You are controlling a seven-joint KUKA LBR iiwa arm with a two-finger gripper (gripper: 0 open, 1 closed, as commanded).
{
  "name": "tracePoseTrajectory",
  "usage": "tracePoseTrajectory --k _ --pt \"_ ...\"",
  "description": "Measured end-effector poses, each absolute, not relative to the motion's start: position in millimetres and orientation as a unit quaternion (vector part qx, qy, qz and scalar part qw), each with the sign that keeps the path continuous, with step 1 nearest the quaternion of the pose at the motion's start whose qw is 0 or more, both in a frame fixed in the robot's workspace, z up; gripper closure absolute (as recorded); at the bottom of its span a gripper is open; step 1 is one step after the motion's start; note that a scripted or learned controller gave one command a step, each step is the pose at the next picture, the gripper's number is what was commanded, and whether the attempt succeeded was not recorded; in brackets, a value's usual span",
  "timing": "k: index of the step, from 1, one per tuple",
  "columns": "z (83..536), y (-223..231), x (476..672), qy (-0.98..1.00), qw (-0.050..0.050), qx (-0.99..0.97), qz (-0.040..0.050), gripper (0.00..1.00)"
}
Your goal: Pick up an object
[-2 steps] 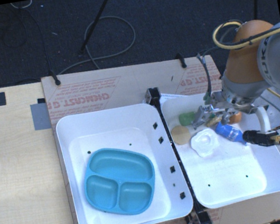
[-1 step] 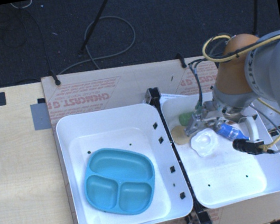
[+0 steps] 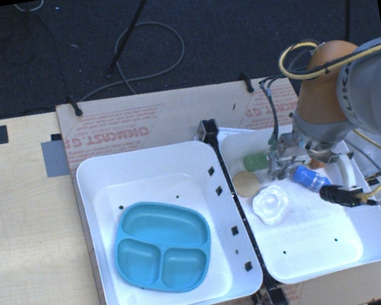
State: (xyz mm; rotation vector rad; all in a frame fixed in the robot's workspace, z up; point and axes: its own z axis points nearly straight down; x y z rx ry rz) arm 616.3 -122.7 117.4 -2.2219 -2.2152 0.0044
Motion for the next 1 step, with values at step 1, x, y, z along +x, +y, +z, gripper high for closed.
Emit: tracePoseTrajectory --k 1 --pt "178.1 -127.1 610.9 -0.706 0.0 -0.709 -0.0002 1.0"
